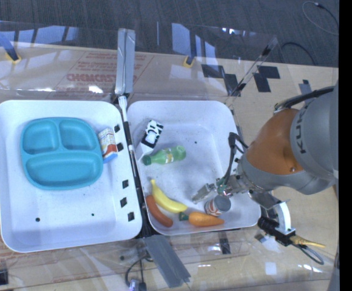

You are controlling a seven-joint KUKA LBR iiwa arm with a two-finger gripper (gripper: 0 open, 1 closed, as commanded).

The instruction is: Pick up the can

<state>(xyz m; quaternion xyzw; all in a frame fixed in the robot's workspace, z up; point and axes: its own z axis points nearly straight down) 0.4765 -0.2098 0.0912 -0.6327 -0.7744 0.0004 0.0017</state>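
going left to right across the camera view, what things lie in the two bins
blue divided plate → small carton → black and white toy → green bottle → banana → carrot → can, at the gripper

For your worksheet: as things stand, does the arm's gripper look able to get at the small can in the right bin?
Probably yes. The two-finger gripper sits right beside the small silver can with a red band, nothing between them. The orange carrot lies close and might get nudged.
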